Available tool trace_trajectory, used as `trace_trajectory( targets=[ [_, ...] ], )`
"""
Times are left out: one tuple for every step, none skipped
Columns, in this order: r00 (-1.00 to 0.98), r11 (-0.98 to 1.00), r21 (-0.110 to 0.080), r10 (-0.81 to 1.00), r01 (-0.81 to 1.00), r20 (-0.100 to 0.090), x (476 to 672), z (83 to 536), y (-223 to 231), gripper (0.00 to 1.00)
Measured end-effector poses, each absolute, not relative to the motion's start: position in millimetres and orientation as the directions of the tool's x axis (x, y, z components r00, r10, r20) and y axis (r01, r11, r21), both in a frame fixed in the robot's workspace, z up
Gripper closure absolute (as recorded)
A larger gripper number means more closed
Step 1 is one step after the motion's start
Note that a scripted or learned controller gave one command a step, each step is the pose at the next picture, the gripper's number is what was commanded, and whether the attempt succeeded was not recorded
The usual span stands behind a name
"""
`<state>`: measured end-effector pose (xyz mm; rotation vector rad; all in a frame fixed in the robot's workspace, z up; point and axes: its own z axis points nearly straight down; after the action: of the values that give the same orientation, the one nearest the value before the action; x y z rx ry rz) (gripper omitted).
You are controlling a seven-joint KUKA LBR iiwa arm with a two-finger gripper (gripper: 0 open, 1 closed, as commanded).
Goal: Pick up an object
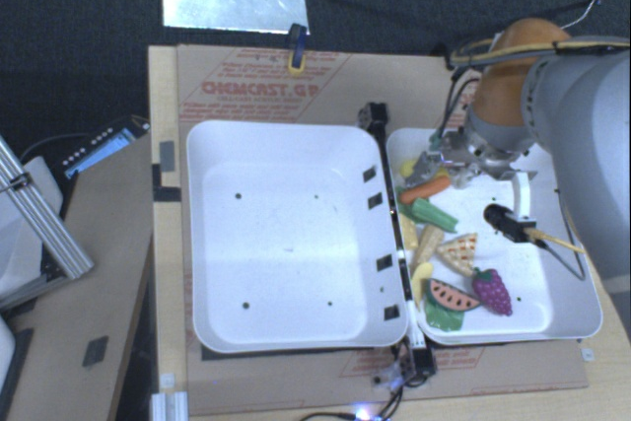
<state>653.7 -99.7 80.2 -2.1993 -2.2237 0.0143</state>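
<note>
While the grey arm hung low over the right-hand bin, nothing had yet left that bin as far as I could see; the gripper sat down near the bin's far left corner, just above the orange carrot-like piece, and whether it was touching that piece I could not make out from where I stood; how the jaws stood I could not tell either, since the wrist and its cables hid them.

Everything worth picking lay in the right-hand bin, crowded along the side nearest the left-hand bin: the carrot piece at the far end, a green pod-shaped toy just nearer than it, some pale yellow bits beside the dividing wall, a cracker-coloured wedge, then a watermelon slice and a bunch of purple grapes at the near end; a black part with a yellow lead hung from the arm over the bin's middle.

I judged the job to be at the reach-and-grasp stage, with the carrot piece the likeliest target; nothing showed as lifted, so the closing, the lift and the proof of a hold all seemed left to do; the counter under both bins bore a printed cardboard sheet.
</note>
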Motion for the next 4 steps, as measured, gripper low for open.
trace_trajectory(
  targets=[
    [-0.006, 0.006, -0.012, 1.000, 1.000, 0.002, 654.6, 94, -104, 1.00],
    [-0.014, 0.014, 0.013, 1.000, 1.000, 0.003, 671.8, 192, -5, 1.00],
    [-0.014, 0.014, 0.008, 1.000, 1.000, 0.005, 669.5, 243, 86, 1.00],
    [-0.011, 0.011, -0.001, 1.000, 1.000, 0.003, 667.5, 201, 155, 1.00]
  ],
)
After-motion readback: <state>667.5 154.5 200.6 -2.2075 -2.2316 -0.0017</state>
